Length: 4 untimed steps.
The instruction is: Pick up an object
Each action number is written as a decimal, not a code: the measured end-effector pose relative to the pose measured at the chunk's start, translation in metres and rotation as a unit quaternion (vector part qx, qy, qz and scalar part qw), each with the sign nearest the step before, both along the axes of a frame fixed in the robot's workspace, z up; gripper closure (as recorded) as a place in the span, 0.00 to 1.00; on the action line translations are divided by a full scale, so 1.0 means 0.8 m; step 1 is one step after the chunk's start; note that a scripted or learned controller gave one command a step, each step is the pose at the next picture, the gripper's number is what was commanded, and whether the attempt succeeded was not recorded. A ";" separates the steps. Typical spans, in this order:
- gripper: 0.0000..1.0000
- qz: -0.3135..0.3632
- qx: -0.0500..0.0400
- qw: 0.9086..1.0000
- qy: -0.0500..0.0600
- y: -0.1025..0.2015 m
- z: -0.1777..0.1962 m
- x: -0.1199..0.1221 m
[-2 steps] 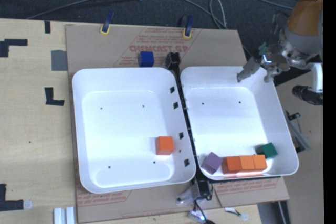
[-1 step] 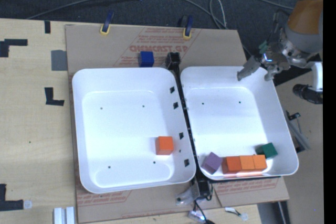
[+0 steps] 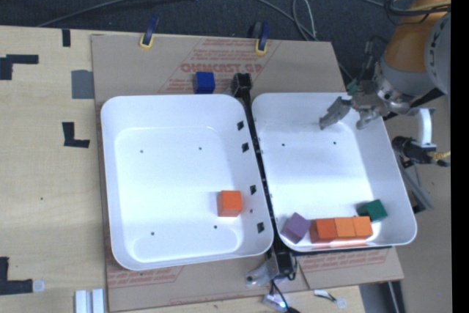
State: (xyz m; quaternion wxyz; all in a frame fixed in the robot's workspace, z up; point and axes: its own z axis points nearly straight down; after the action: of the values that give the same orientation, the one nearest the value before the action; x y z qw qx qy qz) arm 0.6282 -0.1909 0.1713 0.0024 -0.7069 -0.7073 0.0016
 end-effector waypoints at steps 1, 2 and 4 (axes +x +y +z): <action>0.00 0.000 0.000 1.000 0.000 -0.004 -0.077 0.005; 0.00 0.000 -0.001 1.000 -0.002 -0.003 -0.104 0.005; 1.00 0.000 -0.001 1.000 -0.004 -0.002 -0.037 0.003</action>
State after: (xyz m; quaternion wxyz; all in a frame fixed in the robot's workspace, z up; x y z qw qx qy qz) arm 0.6308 -0.1921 0.1420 -0.0014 -0.7070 -0.7072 -0.0008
